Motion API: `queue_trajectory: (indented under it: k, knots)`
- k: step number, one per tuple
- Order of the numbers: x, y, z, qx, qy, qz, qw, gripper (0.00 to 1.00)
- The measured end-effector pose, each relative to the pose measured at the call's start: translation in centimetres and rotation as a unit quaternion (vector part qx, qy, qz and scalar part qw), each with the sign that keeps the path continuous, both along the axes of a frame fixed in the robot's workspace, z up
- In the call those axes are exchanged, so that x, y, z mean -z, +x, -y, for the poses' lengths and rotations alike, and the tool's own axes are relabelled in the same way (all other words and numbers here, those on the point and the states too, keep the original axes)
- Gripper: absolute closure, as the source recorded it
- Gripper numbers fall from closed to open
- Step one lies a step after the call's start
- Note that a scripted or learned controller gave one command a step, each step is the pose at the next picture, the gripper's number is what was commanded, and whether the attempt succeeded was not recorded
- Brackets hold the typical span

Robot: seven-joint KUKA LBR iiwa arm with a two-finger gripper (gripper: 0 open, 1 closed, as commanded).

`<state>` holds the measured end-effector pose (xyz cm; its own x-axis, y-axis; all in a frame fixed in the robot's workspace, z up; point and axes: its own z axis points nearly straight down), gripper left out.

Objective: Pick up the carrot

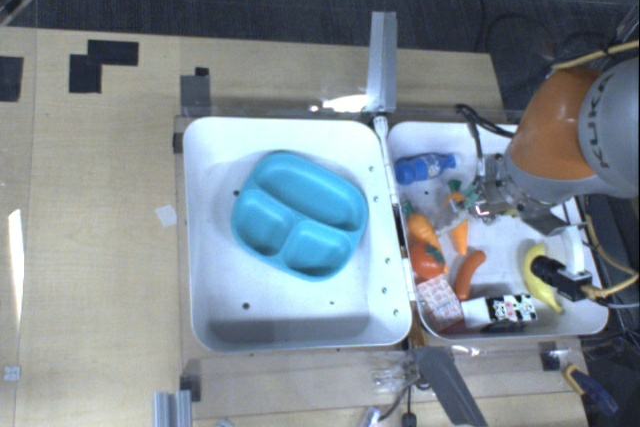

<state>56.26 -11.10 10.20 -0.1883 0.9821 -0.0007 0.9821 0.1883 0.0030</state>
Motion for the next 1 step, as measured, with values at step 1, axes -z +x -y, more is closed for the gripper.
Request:
queue_trajectory:
  k: [1]
  knots:
    - [-1.18,0.24,-0.05,-0.001,-0.0004,0.004,1.0000,1.00]
